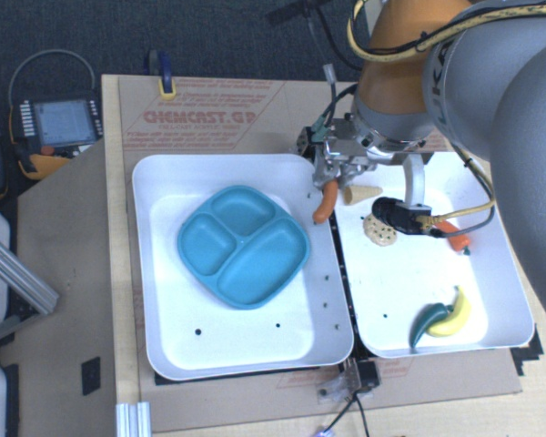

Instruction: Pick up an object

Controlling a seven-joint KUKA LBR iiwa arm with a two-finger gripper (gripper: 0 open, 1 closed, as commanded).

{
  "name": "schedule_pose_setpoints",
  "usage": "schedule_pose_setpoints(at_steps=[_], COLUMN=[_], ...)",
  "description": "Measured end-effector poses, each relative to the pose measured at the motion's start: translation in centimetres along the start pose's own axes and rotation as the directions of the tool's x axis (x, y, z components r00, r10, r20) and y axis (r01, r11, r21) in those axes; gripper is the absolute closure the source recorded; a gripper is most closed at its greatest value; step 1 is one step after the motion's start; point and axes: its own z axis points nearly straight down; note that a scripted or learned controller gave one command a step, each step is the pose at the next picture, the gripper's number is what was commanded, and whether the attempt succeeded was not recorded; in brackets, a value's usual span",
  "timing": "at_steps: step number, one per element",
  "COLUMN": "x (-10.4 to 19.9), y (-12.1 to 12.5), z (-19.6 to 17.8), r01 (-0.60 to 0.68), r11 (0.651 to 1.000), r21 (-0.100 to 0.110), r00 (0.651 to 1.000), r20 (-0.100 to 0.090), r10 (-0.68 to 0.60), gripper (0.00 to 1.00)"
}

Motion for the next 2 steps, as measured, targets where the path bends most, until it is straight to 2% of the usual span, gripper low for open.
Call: schedule_pose_setpoints(at_steps=[1, 2], x=[4.45, 4.15], y=[1.92, 1.84], z=[-0.86, -0.83], r01=[0.001, -0.003], r11=[1.000, 1.000], r21=[-0.002, 0.000], r00=[1.000, 1.000], r20=[-0.001, 0.000], r10=[-0.001, 0.003], gripper=[1.00, 0.00])
